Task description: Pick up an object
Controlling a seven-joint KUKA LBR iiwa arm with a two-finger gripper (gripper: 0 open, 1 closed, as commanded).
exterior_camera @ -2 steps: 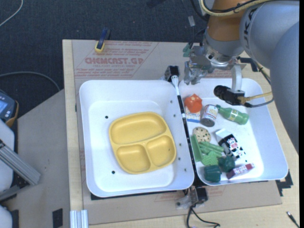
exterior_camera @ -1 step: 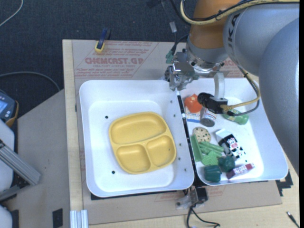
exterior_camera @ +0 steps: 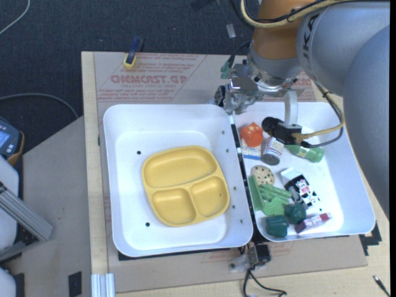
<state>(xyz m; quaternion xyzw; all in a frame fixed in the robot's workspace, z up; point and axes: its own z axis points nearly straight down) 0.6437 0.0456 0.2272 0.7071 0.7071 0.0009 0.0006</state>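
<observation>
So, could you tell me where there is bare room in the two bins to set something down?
Left bin: bare floor around the yellow divided tray, widest along its left and far sides. Right bin: crowded with small objects; some bare floor along its right side.

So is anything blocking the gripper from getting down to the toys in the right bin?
Nothing visible does. The gripper hangs over the top edge where the two bins meet, and the pile of toys lies uncovered in the right bin, just below it in the view.
</observation>
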